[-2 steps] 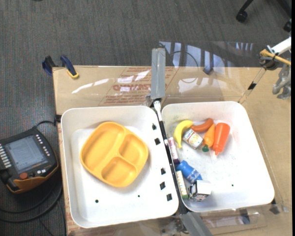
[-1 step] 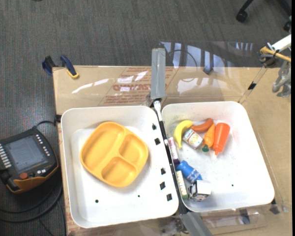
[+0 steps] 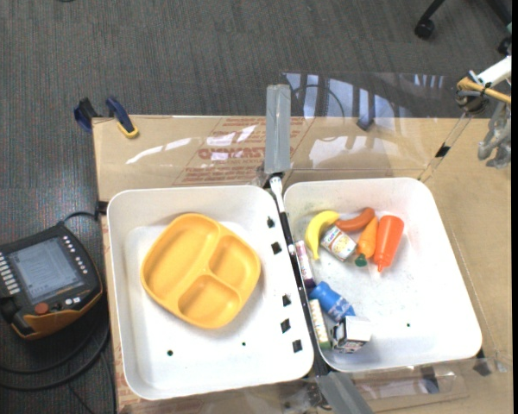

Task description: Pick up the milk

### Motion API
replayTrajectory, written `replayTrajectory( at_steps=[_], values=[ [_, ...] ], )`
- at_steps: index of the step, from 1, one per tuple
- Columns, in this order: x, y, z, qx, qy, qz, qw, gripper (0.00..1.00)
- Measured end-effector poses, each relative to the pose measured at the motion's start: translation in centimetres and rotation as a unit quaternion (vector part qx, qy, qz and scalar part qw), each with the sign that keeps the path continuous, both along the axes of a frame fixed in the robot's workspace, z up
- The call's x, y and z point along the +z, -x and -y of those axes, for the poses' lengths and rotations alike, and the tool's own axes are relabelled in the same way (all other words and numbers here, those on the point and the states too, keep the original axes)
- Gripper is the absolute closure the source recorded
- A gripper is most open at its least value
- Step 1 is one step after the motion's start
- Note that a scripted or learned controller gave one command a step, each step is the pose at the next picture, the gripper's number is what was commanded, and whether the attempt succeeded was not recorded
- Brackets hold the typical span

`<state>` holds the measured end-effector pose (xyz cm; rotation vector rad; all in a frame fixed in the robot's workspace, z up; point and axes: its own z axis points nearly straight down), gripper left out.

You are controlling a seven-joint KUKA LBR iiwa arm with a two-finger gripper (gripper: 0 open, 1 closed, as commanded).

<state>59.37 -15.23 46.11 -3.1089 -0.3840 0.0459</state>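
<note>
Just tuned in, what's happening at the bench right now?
Nothing is being handled yet. The gripper sits at the far right edge, well away from both bins. The small white milk carton lies untouched near the front of the right white bin, beside a blue bottle. A yellow banana and an orange carrot sit further back. The left bin holds a yellow divided plate.

A robot lab: a bench (image 3: 155, 158) with two white bins (image 3: 138, 352), a handheld control pendant (image 3: 41, 279) on grey carpet (image 3: 155, 50), an office chair base (image 3: 436, 15).
</note>
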Motion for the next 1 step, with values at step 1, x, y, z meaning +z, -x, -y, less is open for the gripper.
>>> replayTrajectory(
  at_steps=[1],
  values=[
    [0.66,-0.18,-0.37,0.005,-0.0005,-0.003,1.0,1.0]
  ],
)
